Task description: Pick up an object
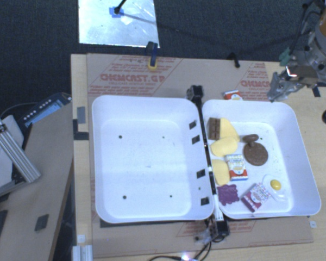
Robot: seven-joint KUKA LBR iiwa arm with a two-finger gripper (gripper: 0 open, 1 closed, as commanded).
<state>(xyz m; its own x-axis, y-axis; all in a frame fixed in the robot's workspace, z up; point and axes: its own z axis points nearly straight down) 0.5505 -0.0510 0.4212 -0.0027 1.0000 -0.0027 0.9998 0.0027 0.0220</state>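
Two white bins sit side by side on a brown bench (168, 72) in the middle of the picture. The left bin (146, 156) has a bare white floor with a few small dark dots on it. The right bin (293, 145) has all the toys.

Near the top left of the right bin is a brown and tan block (218, 127). Just below it is a soft yellow piece (225, 145), and the two touch. Lower down, by the wall between the bins, is another yellow piece (221, 172). A little white and red box (237, 166) lies right beside it. To the right is a round brown cookie (256, 154), with a small brown lump (250, 139) just above it. At the bottom of the bin is a purple thing (227, 193). Next to it is a dark red packet (255, 196). A little white thing with a yellow middle (274, 185), like an egg, lies near the packet on the right.

A small red and white thing (233, 95) lies on the bench, outside the bins, just above the right bin.

The gripper (277, 88) is in the upper right of the picture, over the bench just past the top rim of the right bin. It is up above the toys and touches none of them. I cannot tell if its claw is spread or pressed together.
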